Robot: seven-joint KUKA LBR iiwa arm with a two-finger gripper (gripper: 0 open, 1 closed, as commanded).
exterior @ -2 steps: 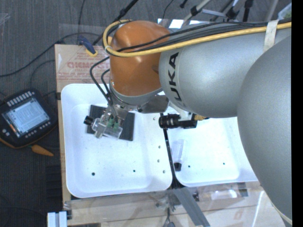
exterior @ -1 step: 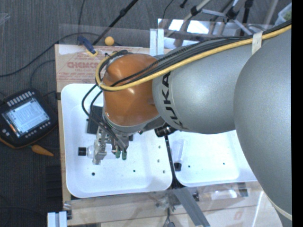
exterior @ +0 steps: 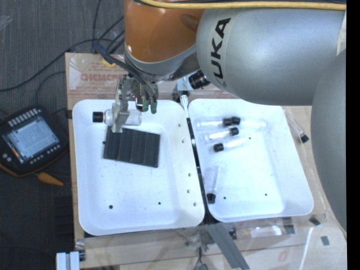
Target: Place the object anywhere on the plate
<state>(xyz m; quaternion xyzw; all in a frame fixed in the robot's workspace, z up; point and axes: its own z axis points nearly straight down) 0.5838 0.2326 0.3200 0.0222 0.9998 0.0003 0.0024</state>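
Note:
A dark ribbed plate (exterior: pixel 132 147) lies flat in the left bin (exterior: pixel 135 207), towards its back. My gripper (exterior: pixel 119 120) hangs over the plate's back left corner, under the orange wrist band. A clear vial (exterior: pixel 106 117) with a black cap lies crosswise in the fingers, its cap sticking out to the left. The gripper is shut on this vial. A grey finger (exterior: pixel 117 122) reaches down to just above the plate's back edge. The vial sits slightly behind the plate, above the bin floor.
The right bin (exterior: pixel 264 201) holds several more clear vials with black caps, three near its back (exterior: pixel 228 133) and one near the front left (exterior: pixel 212 183). The ridge between the bins (exterior: pixel 194 151) runs right of the plate. A control pendant (exterior: pixel 31 139) lies left of the bench.

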